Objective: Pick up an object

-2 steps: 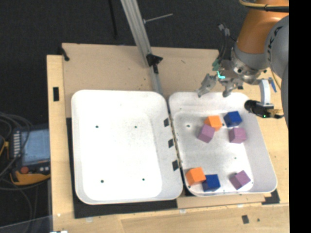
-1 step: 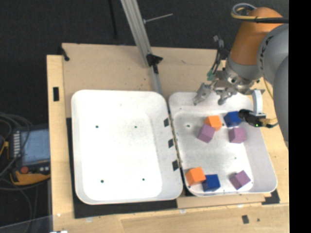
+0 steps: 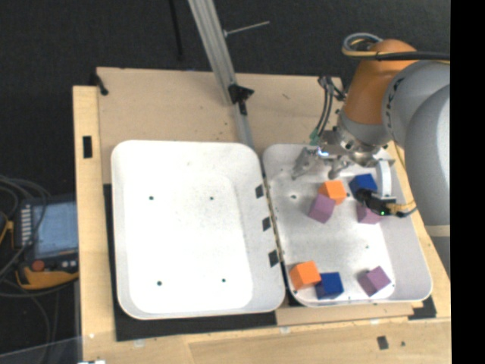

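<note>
Camera view, from above: right bin point(image 3: 402, 279) crowded with cubes. Orange cube point(image 3: 332, 190) and purple cube point(image 3: 321, 208) just below the jaws point(image 3: 322, 160), blue cube point(image 3: 364, 183) and another purple cube point(image 3: 367, 214) beside the wrist. Near the front rim, orange cube point(image 3: 305, 274) touching blue cube point(image 3: 330, 285), purple cube point(image 3: 373, 280) apart. Jaws low over the far end, nothing seen between them; spread impossible to tell.

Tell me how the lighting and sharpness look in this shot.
Camera view: even, soft light; the left bin is bright, nearly washed out; blocks cast faint shadows; the pincer area looks slightly blurred; the floor around the bench is dark.
</note>
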Action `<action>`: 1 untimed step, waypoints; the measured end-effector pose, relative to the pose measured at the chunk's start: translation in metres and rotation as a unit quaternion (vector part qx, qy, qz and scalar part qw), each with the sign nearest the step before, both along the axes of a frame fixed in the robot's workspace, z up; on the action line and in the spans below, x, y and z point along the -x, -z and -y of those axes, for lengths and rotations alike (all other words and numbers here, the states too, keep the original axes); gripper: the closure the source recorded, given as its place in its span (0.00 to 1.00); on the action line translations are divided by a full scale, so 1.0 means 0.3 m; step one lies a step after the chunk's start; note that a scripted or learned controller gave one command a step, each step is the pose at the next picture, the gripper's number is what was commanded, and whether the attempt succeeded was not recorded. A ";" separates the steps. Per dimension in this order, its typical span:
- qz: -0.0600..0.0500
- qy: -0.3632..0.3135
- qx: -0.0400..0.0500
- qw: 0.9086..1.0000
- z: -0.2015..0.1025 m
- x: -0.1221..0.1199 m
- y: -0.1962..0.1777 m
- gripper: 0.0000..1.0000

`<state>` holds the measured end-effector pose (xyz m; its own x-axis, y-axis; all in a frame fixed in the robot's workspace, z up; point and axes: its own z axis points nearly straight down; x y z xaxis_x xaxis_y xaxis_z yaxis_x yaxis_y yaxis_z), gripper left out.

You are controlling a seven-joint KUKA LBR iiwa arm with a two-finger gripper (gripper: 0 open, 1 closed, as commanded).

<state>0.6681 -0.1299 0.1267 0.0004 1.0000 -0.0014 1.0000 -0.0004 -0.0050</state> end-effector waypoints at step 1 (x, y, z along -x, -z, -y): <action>0.002 0.000 0.000 1.000 0.003 0.000 0.102 0.00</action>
<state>0.6681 -0.1307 0.0960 0.0014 1.0000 -0.0022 1.0000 -0.0014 -0.0014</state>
